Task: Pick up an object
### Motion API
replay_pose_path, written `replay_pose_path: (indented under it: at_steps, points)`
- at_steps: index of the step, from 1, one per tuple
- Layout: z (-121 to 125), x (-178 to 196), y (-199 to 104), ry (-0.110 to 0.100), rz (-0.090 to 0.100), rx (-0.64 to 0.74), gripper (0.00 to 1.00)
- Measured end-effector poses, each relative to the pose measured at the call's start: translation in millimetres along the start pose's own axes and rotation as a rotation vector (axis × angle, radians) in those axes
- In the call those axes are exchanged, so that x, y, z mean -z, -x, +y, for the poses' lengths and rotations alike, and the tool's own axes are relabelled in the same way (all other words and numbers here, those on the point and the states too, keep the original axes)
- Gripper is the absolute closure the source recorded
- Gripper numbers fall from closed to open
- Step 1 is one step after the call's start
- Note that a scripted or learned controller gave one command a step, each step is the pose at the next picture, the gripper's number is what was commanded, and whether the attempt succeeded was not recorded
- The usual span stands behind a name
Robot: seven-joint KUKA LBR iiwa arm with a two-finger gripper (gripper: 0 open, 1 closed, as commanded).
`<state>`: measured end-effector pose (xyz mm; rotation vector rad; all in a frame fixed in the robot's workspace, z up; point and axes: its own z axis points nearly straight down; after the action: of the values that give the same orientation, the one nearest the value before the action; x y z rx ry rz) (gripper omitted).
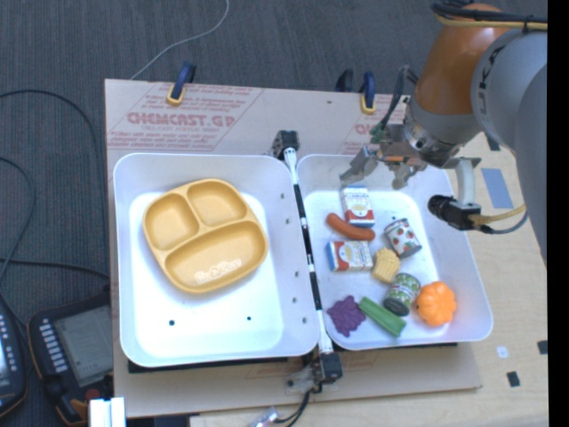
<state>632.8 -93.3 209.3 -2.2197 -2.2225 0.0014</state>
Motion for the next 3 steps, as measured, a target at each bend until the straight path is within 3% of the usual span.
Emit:
replay_pose_path:
  at_steps: [1, 2, 3]
  points:
    - [29, -122, 29, 0.007, -0.003, 0.0, 0.0]
    - [10, -122, 8, 0.007, -0.003, -0.001, 0.0]
    - [11, -111, 8, 0.01, -0.002, -0.001, 1.0]
